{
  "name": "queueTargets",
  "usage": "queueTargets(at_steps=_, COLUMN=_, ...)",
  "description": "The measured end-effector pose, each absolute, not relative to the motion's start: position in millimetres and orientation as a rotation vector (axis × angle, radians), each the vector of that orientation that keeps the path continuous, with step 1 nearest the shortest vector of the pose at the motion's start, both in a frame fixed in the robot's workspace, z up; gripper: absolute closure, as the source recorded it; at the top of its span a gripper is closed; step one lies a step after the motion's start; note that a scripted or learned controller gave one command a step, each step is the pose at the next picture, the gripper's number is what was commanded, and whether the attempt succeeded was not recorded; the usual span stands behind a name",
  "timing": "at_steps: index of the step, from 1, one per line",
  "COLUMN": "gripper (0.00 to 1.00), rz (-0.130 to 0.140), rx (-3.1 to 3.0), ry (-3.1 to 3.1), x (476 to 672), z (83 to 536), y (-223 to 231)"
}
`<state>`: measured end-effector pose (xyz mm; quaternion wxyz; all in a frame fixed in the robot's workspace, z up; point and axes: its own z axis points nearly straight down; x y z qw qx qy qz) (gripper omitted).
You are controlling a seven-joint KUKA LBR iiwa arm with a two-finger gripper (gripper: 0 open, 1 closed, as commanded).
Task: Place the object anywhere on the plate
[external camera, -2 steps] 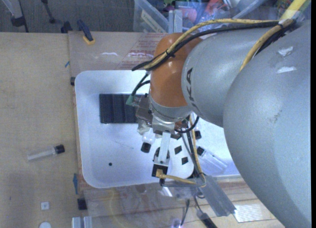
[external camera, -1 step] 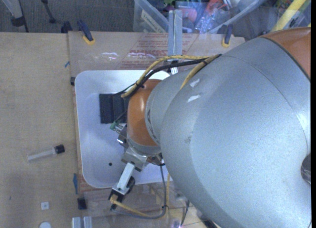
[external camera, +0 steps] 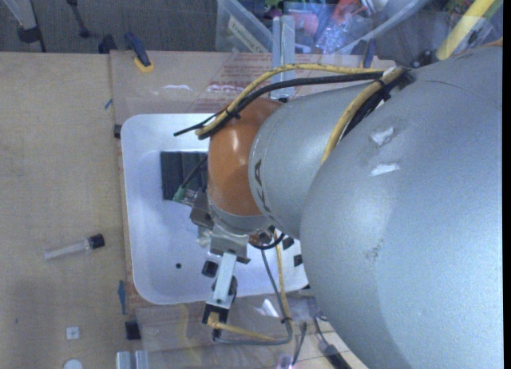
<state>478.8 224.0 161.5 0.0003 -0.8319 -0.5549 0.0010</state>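
Camera view: the arm (external camera: 383,200) extends from the right over 1 white bin (external camera: 144,224) at centre left. Gripper state: cannot tell.

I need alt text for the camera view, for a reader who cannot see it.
A grey arm with an orange band reaches over a white bin, hiding much of it. A dark flat thing lies in the bin, partly under the arm.

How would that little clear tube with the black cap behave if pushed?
The clear tube looks round and lies on its side on the bench, so it would probably roll. It seems small, so likely light.
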Motion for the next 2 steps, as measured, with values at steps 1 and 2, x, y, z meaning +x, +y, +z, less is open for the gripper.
queueTargets(at_steps=1, gripper=1.00, rz=0.000, rx=-1.971, ry=-2.447, x=479.5, z=266, y=171)
queueTargets(at_steps=2, gripper=1.00, rz=0.001, rx=-2.073, ry=-2.361, x=522.2, z=403, y=201)
